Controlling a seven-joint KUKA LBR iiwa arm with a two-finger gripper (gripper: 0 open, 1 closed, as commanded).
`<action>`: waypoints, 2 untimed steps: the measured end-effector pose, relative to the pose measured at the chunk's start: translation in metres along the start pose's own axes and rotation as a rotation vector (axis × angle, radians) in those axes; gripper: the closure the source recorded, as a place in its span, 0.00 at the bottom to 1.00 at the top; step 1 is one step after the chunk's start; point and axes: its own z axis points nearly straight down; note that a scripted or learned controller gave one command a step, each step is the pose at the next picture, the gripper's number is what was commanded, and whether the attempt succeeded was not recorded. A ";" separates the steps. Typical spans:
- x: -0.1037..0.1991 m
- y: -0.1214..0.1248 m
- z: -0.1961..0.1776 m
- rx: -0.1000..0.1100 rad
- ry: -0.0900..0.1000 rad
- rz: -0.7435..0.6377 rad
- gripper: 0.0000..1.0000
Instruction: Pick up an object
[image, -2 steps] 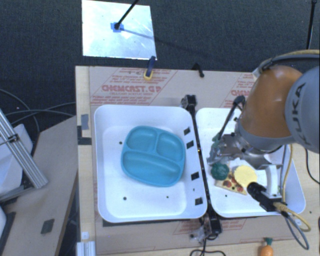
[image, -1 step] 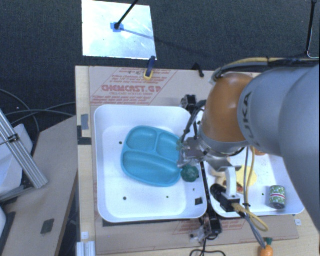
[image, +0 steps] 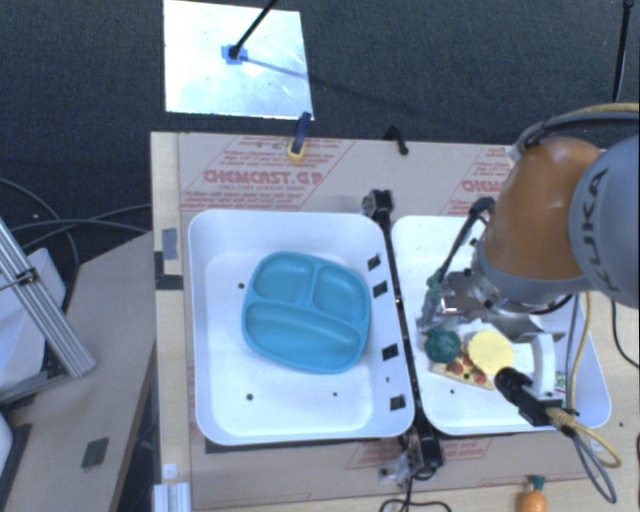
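Okay, risks first: the targets are bunched at 6 o'clock in the right bin (image: 425, 238). The green ball (image: 442, 345) touches or nearly touches the yellow round piece (image: 491, 351), and a flat pizza-like slice (image: 462, 371) lies just under both. A descent could land between them and shove them apart. The ball looks likely to roll off toward the bin wall, and the flat slice would be hard to get under.

The arm (image: 545, 215) reaches in from 3 o'clock, its bulky orange wrist hanging over the right bin's middle. The end effector (image: 437, 303) points down at the arm's 8 o'clock, just above the green ball at its 6 o'clock. Can't tell whether it is wide or narrow, and nothing is visibly held.

The blue divided plate (image: 305, 310) sits centred in the left bin (image: 220, 405), well apart at 9 o'clock.
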 end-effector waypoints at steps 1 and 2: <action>0.071 -0.002 0.055 0.008 0.004 -0.014 1.00; 0.145 0.012 0.061 0.002 0.005 -0.016 1.00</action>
